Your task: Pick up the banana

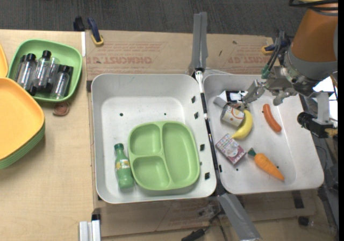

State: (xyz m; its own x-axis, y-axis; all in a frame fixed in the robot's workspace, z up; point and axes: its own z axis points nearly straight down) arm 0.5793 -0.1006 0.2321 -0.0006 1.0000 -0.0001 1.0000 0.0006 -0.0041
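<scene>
banana (pixel 244 126): light, smooth, curved, likely toy-stiff, lying in the right bin (pixel 301 178) against a can (pixel 233 115); i judge mid-curve the best hold. my gripper (pixel 267 90) hovers just above, fingers apart, holding nothing.

Arm comes in from upper right, orange band above grey wrist, angled down-left. Claw (pixel 267 92) hangs low at the wrist end, one finger (pixel 252 93) slanting left, other finger (pixel 281 96) to its right; apart, nothing between.
</scene>
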